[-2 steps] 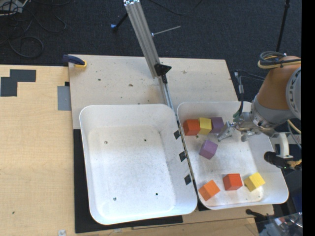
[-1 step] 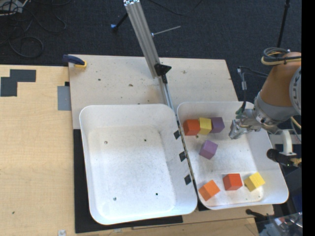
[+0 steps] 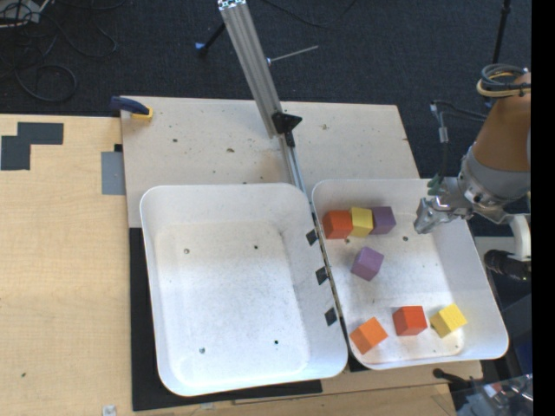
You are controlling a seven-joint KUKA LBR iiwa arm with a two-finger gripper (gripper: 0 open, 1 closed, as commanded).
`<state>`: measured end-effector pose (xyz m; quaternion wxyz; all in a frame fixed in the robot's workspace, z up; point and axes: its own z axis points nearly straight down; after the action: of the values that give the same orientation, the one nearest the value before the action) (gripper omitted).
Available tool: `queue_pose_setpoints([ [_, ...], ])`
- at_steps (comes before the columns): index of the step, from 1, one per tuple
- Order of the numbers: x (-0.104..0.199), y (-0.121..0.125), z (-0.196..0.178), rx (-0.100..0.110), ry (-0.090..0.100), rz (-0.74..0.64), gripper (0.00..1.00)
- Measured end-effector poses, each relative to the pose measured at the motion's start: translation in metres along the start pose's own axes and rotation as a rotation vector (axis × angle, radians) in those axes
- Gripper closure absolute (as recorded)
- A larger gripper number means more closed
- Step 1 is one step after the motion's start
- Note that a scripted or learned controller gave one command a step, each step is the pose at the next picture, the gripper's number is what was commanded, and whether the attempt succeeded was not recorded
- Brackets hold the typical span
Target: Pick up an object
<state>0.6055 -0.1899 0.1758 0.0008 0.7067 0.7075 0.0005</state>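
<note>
**The blocks sit to the left of the pincer**

On the left of the counter (image 3: 217, 146) is the left bin (image 3: 173, 319). No blocks lie in it.

Next comes the right bin (image 3: 486, 319). All the blocks are in here. Near the top edge there is a row of three, touching side by side: a red block (image 3: 337, 224), then a yellow block (image 3: 362, 220), then a purple block (image 3: 382, 219). A little below them, a second purple block (image 3: 367, 263) lies alone and turned a bit. Down near the bottom edge are an orange block (image 3: 369, 334), another red block (image 3: 409, 321) and another yellow block (image 3: 448, 320).

Last, on the far right, the arm (image 3: 503, 154) reaches in over the rim of the right bin. The pincer (image 3: 427, 217) hangs at the top right part of the bin. It is too small and dark to see if it is spread or pressed together, so I cannot tell. Nothing shows in its grip.

The purple block at the end of the row is the closest one. It lies just to the left of the pincer, at about the same height in the view. I think a short move to the left and down would bring the pincer onto it. The yellow block touches its other side, so there may be little room there.
</note>
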Motion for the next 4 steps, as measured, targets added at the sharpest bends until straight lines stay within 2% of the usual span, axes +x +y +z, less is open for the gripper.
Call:
queue_pose_setpoints([
  [1,-0.006,-0.001,-0.063,-0.003,-0.001,0.0,1.0],
  [2,-0.007,-0.001,-0.088,0.001,0.0,-0.001,1.0],
  [3,0.043,-0.002,-0.09,0.005,0.003,-0.004,1.0],
  [4,0.092,0.002,-0.073,0.006,0.003,-0.003,1.0],
])
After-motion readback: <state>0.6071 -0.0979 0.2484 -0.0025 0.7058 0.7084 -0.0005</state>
